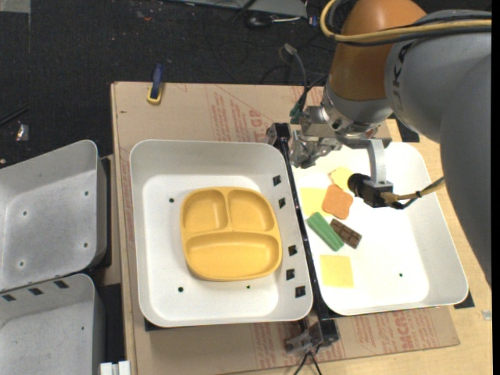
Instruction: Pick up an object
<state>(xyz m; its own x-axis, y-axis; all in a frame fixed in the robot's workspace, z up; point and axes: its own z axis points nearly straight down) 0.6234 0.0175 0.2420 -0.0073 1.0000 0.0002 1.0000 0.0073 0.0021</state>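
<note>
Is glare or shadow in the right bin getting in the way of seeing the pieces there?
Camera view: the right bin is brightly lit and nearly washed out at its far end by the claw. The orange piece, green block, brown piece and yellow square stay sharp with clear edges. The arm casts only a soft shadow, and the yellow tray is evenly lit.

The arm's grey bulk (445, 84) is running off the top and right edges and is covering the far right corner of the right bin (414, 287). The gripper (312, 148) is sitting under the wrist, its fingers lost among cables and brackets. A pale yellow piece (341, 177) is peeking out, partly covered by the orange piece (337, 201).
</note>
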